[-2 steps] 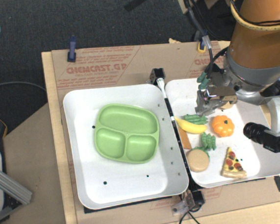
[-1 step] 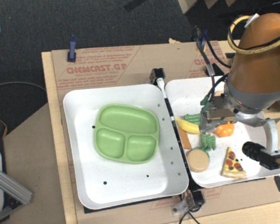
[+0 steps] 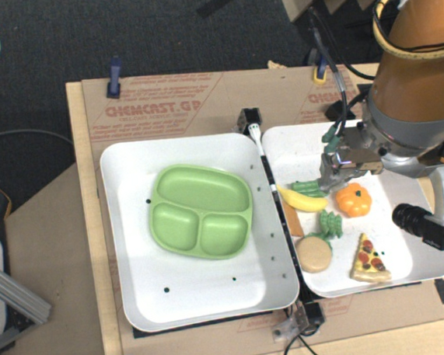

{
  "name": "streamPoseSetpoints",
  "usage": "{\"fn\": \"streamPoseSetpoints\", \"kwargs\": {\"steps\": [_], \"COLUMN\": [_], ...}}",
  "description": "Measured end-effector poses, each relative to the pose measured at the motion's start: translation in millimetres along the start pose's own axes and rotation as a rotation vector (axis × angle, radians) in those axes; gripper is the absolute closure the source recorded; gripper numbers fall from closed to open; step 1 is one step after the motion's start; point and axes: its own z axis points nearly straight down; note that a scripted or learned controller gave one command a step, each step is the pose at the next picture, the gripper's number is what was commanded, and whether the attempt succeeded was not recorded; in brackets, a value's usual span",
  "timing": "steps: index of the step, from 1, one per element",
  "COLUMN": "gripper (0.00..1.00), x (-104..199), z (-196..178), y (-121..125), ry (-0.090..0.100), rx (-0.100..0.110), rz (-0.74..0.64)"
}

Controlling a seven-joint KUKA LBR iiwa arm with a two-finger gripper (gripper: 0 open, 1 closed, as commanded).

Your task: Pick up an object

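I hold the gripper [image 3: 336, 171] low in the rt bin [image 3: 304, 137], just above the banana [image 3: 302, 199], orange pepper [image 3: 354, 200] beside. Can't tell jaws' state, wrist blocks view. Toys bunched near banana, so clean pick looks tight imo.
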Motion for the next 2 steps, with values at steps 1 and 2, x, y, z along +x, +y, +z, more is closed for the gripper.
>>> {"fn": "streamPoseSetpoints", "kwargs": {"steps": [1, 2], "gripper": [1.0, 1.0], "x": [17.1, 64.5], "z": [75.5, 52.8], "y": [-2.3, -0.7], "ry": [0.0, 0.002], "rx": [0.016, 0.004], "rz": [0.001, -0.004]}}
